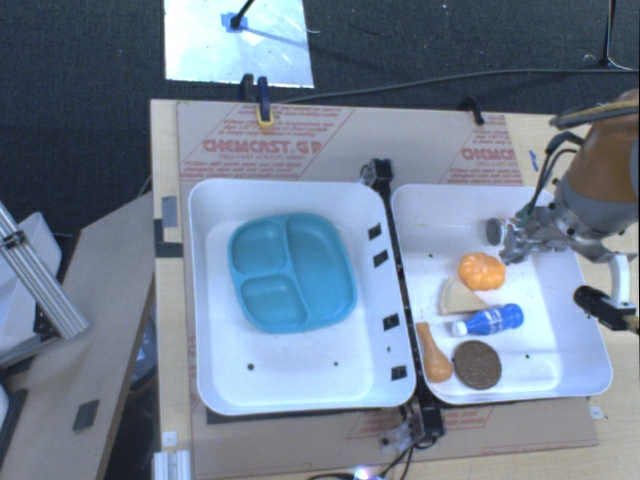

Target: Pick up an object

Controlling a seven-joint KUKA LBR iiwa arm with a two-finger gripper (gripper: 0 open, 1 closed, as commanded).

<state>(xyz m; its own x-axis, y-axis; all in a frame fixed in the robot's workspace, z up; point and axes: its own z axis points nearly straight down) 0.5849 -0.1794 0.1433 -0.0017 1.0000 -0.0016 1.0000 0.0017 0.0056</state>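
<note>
A wooden bench point(300, 133) on dark carpet bears two shallow white bins side by side, the left bin point(215, 368) holding a blue divided plate point(292, 271). In the right bin point(590, 363) lie an orange pumpkin point(482, 271), a pale wedge point(461, 296) just below it, a blue bottle point(488, 320), a brown disc point(478, 364) and an orange pear-shaped piece point(433, 353) by the left wall. The gripper point(512, 240) hangs over that bin's upper part, just up and right of the pumpkin, with nothing seen between its fingers; how wide they stand cannot be told.

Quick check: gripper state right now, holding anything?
Gripper: cannot be told; it sits over the right bin, just above the orange pumpkin, with nothing visibly held.
</note>
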